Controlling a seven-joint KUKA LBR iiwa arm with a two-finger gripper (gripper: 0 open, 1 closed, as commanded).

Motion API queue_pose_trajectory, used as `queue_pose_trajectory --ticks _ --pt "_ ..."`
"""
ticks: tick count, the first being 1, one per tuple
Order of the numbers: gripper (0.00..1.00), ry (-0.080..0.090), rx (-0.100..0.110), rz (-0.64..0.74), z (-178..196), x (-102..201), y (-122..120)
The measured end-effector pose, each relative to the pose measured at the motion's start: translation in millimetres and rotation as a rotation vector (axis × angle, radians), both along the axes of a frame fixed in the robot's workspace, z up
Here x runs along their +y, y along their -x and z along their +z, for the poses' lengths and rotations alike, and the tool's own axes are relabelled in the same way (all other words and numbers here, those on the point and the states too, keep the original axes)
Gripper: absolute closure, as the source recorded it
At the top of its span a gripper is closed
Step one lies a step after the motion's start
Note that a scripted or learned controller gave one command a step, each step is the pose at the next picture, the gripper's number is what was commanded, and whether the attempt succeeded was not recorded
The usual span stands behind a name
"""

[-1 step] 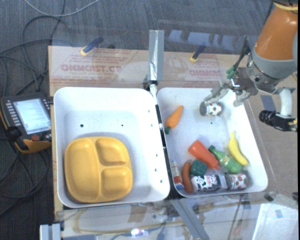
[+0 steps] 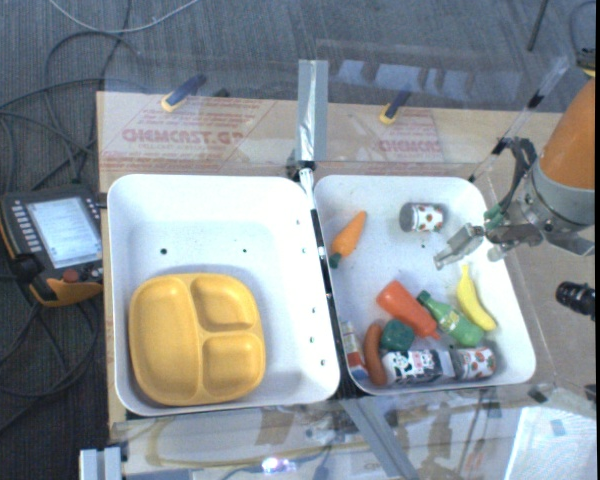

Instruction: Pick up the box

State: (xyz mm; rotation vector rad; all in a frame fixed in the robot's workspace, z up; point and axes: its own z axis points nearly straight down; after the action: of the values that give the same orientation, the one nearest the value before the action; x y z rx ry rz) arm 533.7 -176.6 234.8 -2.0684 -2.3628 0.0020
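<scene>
My jaws (image 2: 467, 244), apart and empty, hover near the right bin's (image 2: 495, 203) far edge; the box (image 2: 412, 365) lies wedged along its near edge.

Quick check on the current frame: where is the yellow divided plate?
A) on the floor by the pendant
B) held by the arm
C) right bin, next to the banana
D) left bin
D: the yellow divided plate lies flat in the lower part of the left bin, while the banana and the other small items sit in the right bin.
</scene>
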Motion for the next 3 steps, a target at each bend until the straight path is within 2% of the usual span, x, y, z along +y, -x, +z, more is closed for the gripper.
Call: queue_pose_trajectory --ticks 1,2,3 --pt "0.0 0.003 -0.015 0.036 -144 4 2" --pt "0.0 0.009 -0.024 0.039 -143 25 44" --pt "0.0 -0.001 -0.003 0.217 -42 17 32"
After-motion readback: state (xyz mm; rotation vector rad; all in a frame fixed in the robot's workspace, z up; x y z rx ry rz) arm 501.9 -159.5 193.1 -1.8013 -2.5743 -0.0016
